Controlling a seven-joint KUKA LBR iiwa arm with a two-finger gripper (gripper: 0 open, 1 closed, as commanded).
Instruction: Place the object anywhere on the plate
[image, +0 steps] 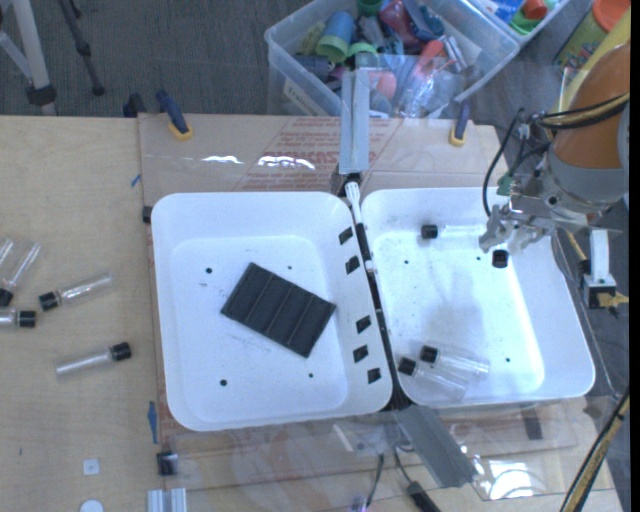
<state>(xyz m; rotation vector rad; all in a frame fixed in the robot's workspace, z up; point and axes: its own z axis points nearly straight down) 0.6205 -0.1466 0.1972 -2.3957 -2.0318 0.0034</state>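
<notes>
A dark ridged plate (278, 309) lies flat and askew in the left bin (190, 400). In the right bin (560, 375), two clear vials with black caps (447, 366) lie side by side near the front left corner. A small black cap (429, 232) sits near that bin's back wall. My gripper (500, 240) hangs over the back right part of the right bin, well away from the vials and the plate. A small black piece (499, 259) shows just below it; I cannot tell whether it is a loose cap or part of the gripper.
A black-tabbed divider (360, 300) separates the two bins. Several loose vials (85, 355) lie on the bench to the left. A clear tub of colourful items (400, 50) stands behind the bins.
</notes>
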